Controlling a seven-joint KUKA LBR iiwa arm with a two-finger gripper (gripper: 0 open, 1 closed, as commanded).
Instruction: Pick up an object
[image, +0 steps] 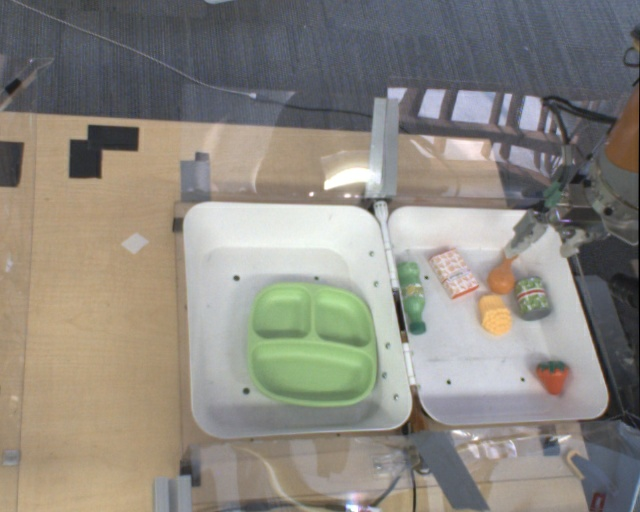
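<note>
The wooden bench (90, 330) is the biggest thing, and it goes far off to the left of the pincer (522, 240). On it sit two white bins. The left bin (215, 300) is well away to the left of the pincer, and a green plate (312, 343) with three parts lies in it. The right bin (460, 375) is under the pincer.

The pincer hangs over the far right part of that bin, just above an orange toy (501, 279). I cannot tell if it is open or closed.

Just right of the orange toy is a green can (533, 297). A yellow toy (495, 315) is just below. A red and white box (453, 273) and a green bottle (410, 296) are to the left. A red strawberry (553, 376) sits apart, near the front edge.
</note>
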